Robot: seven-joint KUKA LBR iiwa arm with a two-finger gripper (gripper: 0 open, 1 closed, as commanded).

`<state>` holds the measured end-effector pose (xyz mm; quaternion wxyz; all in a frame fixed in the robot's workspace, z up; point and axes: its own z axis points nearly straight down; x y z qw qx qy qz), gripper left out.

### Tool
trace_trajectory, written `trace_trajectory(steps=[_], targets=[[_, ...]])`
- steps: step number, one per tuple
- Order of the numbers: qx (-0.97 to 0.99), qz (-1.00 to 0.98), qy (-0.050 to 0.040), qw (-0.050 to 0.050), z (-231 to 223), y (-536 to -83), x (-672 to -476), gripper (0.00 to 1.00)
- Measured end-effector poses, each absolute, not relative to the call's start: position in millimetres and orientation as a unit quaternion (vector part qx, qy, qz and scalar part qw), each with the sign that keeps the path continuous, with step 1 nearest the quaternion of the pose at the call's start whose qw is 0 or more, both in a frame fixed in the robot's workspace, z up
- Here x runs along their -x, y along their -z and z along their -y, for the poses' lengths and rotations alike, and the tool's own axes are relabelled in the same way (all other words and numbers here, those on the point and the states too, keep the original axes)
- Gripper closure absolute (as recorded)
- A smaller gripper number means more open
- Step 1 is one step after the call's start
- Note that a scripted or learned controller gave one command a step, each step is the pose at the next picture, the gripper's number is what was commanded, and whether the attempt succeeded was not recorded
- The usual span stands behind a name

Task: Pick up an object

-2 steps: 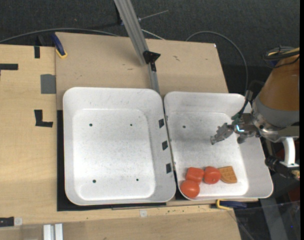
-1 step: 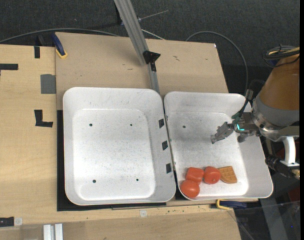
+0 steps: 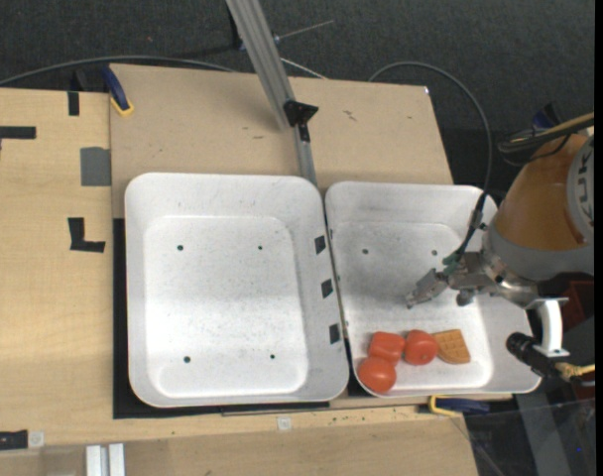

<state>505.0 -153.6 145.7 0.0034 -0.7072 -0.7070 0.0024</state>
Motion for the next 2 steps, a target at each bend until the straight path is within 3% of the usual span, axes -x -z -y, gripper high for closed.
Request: trace_trajectory(steps=[1,2], targets=[[0.707,0.707,-0.0021,0.003,153,-92,-503.0,0.00],[0.706,0.708,-0.0008,0.002,152,-104,-504.3,1.00]])
